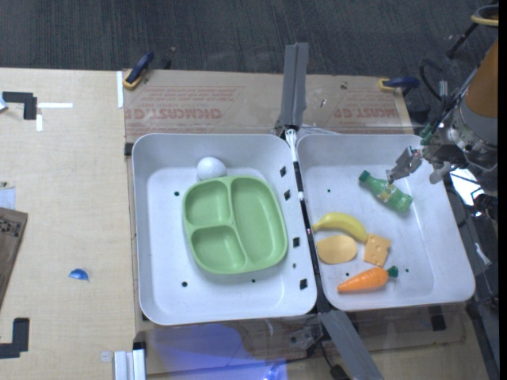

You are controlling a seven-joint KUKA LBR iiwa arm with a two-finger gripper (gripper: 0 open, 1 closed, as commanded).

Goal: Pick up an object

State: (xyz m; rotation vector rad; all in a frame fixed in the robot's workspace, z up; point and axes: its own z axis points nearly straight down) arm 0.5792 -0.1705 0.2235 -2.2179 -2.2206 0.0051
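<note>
From the overhead camera I see the gripper at about two o'clock of the right bin, with its fingers spread apart and holding nothing; the green bottle lies tilted just beside and below the fingertips, and I cannot tell if they touch it. Toward six o'clock in the same bin are the banana, a tan disc, a cheese wedge and a carrot; the left bin holds a green divided plate with a white ball at its eleven o'clock.
</note>
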